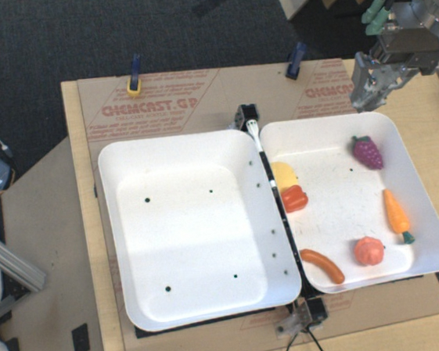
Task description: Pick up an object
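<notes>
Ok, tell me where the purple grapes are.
The purple grapes lie in the right bin, near its far right corner, above the carrot.

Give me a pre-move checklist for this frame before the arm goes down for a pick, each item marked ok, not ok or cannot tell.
1. Objects available in the right bin: purple grapes, carrot, pink fruit, sausage, yellow piece and red piece lie there. ok.
2. Gripper above a target: it sits over the bin's far rim, beyond the grapes. not ok.
3. Finger opening: cannot tell.
4. Nothing in the gripper: nothing seen between its fingers. ok.
5. Room around the grapes: apart from the other items. ok.
6. Yellow and red pieces: touching, against the divider wall. not ok.
</notes>
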You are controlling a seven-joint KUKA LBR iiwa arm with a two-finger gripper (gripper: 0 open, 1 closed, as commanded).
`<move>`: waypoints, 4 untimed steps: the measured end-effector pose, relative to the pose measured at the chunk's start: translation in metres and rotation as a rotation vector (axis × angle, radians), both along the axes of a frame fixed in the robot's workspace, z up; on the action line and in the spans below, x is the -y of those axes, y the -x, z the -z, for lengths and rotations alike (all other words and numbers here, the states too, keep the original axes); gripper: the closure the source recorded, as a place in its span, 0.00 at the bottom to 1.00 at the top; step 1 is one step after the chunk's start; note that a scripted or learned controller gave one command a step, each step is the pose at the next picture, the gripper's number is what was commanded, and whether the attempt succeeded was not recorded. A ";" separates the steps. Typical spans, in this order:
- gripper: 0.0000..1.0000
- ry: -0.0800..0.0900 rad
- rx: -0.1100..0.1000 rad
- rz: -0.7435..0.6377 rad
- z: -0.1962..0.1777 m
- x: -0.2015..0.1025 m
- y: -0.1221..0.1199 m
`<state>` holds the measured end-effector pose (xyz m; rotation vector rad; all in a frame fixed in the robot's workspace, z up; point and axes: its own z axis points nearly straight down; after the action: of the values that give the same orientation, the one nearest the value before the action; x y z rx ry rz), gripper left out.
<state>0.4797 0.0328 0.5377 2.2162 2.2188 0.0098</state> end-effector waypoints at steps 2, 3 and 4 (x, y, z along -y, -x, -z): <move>1.00 0.001 -0.013 0.004 0.054 0.025 0.001; 1.00 0.000 0.001 -0.001 -0.001 0.005 0.000; 1.00 0.001 -0.015 0.005 0.050 0.028 0.001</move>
<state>0.4790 0.0052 0.4880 2.2282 2.2206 -0.0083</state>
